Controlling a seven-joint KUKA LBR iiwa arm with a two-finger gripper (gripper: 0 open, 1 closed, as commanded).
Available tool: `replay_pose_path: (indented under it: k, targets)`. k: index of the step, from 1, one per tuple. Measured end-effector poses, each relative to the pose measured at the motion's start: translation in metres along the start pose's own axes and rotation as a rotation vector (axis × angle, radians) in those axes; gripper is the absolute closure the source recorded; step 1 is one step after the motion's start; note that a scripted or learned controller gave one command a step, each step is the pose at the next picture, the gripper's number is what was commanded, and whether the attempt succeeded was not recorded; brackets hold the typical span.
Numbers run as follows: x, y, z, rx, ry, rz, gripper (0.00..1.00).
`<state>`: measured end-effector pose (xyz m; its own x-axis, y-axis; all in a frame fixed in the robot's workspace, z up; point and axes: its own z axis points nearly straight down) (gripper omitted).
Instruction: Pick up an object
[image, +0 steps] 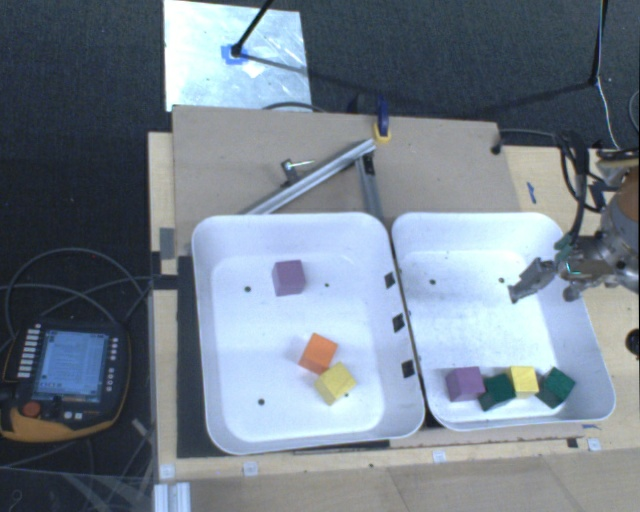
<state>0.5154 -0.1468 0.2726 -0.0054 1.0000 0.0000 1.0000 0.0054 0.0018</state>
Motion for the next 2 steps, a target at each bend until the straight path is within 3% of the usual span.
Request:
replay_pose_path:
  k: [1,2]
  targets:
    - [0.000,0.000,0.000,-0.001,0.000,0.001,0.00]
    - [0.000,0.004,0.042,0.004,0.000,0.003,0.00]
